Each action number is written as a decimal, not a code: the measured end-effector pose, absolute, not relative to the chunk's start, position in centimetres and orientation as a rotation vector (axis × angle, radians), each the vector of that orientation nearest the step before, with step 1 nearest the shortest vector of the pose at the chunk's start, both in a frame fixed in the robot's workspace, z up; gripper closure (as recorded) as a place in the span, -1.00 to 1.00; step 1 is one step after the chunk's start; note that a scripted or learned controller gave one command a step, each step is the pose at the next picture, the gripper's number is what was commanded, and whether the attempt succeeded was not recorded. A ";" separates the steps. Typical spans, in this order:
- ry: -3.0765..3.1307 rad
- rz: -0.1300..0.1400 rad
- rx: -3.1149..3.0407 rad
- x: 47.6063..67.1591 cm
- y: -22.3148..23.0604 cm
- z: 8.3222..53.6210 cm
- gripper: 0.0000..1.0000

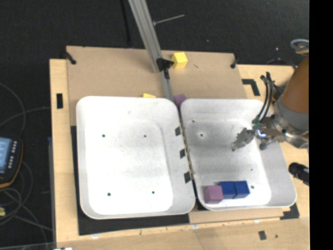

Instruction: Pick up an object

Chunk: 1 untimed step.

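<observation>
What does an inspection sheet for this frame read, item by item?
Surface: bench bearing left bin and right bin, side by side.
Job's things: blue block touching purple block, at the right bin's near edge.
Clutter: yellow block on the brown board behind the bins; small yellow piece and small purple piece by the bins' far edges.
Grippers: gripper over the right bin, away from the blocks, holding nothing.
Cables: dark cables at the arm.
Surroundings: slanted metal rail; dark floor.
</observation>
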State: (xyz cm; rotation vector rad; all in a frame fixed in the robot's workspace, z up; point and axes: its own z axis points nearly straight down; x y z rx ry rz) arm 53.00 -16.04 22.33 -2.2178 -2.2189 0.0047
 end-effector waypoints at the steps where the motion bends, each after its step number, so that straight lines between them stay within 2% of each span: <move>1: -2.232 -0.004 -2.226 57.1 -19.4 28.0 -1.00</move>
